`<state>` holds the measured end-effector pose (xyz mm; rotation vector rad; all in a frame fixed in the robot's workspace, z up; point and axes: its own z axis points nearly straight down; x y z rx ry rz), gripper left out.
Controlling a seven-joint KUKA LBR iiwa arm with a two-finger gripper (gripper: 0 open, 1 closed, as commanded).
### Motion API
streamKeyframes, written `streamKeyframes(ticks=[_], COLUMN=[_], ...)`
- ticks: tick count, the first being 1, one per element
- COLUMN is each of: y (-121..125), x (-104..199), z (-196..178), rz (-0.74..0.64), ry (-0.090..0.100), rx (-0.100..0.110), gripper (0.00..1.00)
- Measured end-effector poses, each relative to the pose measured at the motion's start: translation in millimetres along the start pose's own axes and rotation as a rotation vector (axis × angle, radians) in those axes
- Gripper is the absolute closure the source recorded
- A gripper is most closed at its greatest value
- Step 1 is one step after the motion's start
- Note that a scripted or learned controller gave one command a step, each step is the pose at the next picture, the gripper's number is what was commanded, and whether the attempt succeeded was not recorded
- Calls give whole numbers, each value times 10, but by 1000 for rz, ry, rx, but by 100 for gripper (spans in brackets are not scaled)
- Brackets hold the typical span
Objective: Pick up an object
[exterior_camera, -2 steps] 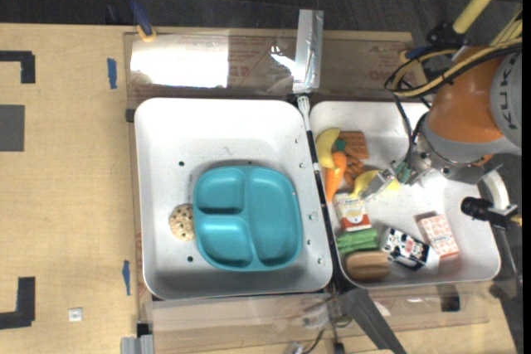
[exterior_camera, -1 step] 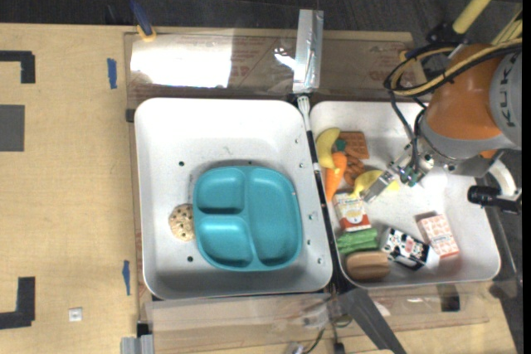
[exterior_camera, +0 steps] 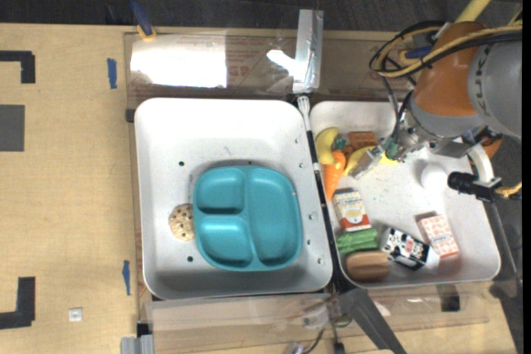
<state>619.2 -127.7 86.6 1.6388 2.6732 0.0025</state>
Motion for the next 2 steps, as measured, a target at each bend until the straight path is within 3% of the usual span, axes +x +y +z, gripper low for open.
streamKeyframes(ticks=[1, 2], y=[22, 227], x=[-14, 679], z=[-136, -1032], rz=[0, 109], ry=[-5, 1], rx=[-7, -6], gripper=[100, 100])
